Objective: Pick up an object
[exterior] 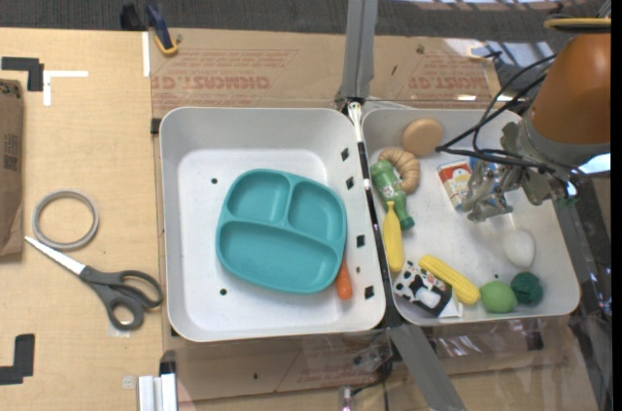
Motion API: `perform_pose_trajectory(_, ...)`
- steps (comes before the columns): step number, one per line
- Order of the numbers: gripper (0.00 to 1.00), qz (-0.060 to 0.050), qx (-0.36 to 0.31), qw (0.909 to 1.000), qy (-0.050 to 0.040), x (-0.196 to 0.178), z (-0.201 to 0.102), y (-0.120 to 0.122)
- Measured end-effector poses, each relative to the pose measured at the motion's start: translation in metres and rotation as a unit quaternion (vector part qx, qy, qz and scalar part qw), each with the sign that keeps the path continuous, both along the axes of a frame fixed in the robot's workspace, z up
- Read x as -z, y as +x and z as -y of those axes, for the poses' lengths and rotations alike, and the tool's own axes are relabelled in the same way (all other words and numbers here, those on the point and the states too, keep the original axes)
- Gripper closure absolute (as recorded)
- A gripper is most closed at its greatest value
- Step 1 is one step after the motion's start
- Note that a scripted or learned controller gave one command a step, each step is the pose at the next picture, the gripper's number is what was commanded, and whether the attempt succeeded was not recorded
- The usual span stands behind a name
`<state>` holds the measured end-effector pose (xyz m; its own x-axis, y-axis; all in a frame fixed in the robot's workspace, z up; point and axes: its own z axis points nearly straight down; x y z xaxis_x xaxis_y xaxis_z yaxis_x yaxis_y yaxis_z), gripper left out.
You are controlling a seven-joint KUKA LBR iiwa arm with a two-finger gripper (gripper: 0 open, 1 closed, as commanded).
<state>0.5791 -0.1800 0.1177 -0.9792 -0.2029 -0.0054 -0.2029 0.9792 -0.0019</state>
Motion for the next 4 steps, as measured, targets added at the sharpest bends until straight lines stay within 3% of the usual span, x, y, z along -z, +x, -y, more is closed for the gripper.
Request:
perform_pose_trajectory(1,0.00,-0.002,0.038,0.9993,0.0011,0.026,-0.038,-0.010)
perform_pose_trajectory(2,0.00,0.000,0.066,0.9978,0.0002,0.025,0.042,0.012)
perform_pose_trajectory(3,0.00,-0.001,0.243,0.9700,0.0014,0.025,-0.023,0.040)
perform_pose_trajectory(4,0.00,0.000,0.386,0.9223,0.0015,0.025,-0.073,0.054)
